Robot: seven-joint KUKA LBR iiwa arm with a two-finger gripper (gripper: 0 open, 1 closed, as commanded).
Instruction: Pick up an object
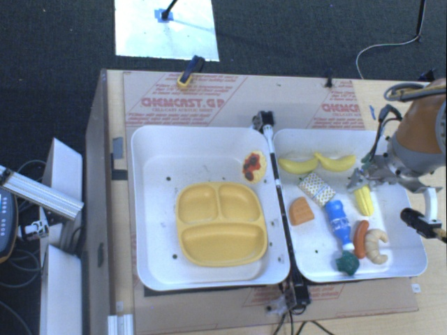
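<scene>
I read this as the approach step: nothing is lifted yet, and my arm (419,135) reaches in over the right edge of the counter (209,93) with the gripper (364,180) low inside the right bin (412,257), just above the corn cob (364,200). I cannot tell from this slanted look whether the gripper is spread or pressed together, and I see nothing caught in it. The corn cob lies toward the right side of that bin, apart from its neighbours, so I judge it the likeliest target. Around it sit two bananas (318,162) near the bin's far wall, a checkered block (316,188) and an orange wedge (301,211) toward the divider, a blue bottle (339,223) in the middle, and a sausage (361,238), a croissant (378,246) and a broccoli floret (346,262) crowded at the near edge. The next move, as I see it, calls for a straight drop over the cob with the gripper lined across its narrow width, then a firm close and a clean lift; the sausage and bottle are near enough that a skewed descent could nudge them. The left bin (150,187) holds a yellow divided plate (221,223) and a small pizza slice (253,165) by the divider. The counter is a pale board with red lettering, a yellow clamp (188,72) on its far edge; beyond lies dark carpet (56,47) with a bright square patch (166,19), and cables trail at the left
</scene>
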